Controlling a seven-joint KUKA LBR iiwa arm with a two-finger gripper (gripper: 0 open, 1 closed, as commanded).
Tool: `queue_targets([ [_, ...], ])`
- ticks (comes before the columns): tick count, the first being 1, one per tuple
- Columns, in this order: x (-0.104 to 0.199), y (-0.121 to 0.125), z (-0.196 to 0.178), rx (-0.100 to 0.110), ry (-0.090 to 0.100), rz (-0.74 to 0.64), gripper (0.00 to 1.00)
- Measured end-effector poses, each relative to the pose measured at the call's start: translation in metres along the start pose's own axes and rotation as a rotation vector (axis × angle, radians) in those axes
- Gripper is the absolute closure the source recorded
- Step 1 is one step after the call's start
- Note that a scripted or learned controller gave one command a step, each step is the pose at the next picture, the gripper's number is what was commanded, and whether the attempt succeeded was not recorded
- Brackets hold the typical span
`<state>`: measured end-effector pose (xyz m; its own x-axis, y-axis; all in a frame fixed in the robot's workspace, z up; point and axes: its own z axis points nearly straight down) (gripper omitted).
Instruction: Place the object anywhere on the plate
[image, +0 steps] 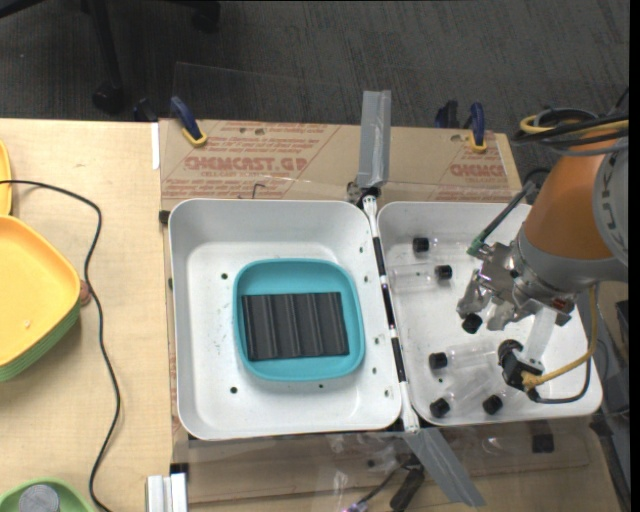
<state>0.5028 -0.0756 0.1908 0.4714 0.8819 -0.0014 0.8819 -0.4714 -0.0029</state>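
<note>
Clear vials (470, 362) just below gripper (478, 312)

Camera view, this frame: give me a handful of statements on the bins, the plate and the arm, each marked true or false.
1. The teal rectangular plate with a dark ribbed centre lies in the left white bin. True.
2. The gripper hangs over the plate. False: it is over the right white bin, apart from the plate.
3. Small clear tubes with black caps lie scattered in the right bin. True.
4. One of the capped tubes already rests on the plate. False: the plate carries none of them.
5. Yellow dishes sit on the wooden bench left of the bins. True.
</note>
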Motion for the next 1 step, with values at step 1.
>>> queue_targets([
  [1, -0.0001, 0.0001, -0.0001, 0.000, 0.000, 0.000, 0.00],
])
